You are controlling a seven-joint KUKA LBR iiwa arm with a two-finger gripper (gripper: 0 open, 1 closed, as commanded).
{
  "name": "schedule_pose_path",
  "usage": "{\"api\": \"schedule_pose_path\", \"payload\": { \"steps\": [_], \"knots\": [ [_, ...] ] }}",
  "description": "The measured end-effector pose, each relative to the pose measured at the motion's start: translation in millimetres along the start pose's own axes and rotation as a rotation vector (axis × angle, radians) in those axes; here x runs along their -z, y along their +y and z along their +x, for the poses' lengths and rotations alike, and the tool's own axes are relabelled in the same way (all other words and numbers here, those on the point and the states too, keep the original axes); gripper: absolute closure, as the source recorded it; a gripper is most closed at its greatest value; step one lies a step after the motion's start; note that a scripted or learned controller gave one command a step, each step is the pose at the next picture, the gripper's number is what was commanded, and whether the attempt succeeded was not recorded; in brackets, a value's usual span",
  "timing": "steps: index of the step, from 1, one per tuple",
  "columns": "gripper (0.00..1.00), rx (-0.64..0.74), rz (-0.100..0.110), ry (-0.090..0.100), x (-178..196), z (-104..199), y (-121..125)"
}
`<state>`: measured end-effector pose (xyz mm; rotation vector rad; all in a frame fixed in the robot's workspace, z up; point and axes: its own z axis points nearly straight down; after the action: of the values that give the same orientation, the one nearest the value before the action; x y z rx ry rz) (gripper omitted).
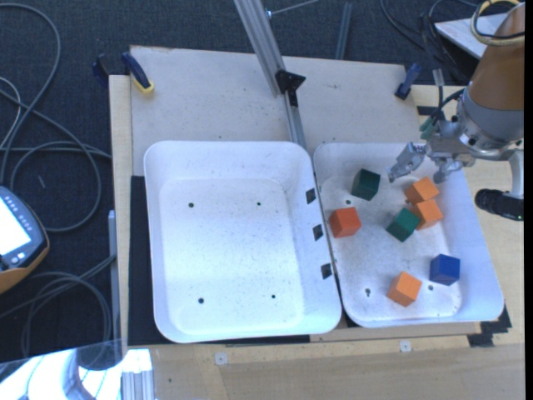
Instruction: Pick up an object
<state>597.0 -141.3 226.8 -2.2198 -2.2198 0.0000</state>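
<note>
Left of tool (425,162), well apart: red-orange cube (345,222) by the bin divider; nearer, dark green cube (365,184) just down-left of the fingers. Directly below tool: orange cube (422,190), nearly touching, with a second orange cube (430,213) and green cube (404,224) bunched under it — nearest pick is straight down, no lateral move, I'd judge. Tool fingers look spread, nothing between them; blocks are small, matte, square-edged, on speckled white plastic bin (475,232); blue cube (445,269) and another orange cube (405,288) lie farther toward the near rim.

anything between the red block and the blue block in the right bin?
Yes: in the camera view, a dark green block sits between the red block and the blue block.
</note>
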Motion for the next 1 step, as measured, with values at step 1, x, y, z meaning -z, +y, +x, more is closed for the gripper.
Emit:
{"api": "schedule_pose_path", "payload": {
  "steps": [1],
  "knots": [
    [0.00,0.000,0.000,0.000,0.0,-0.1,0.0]
  ]
}}
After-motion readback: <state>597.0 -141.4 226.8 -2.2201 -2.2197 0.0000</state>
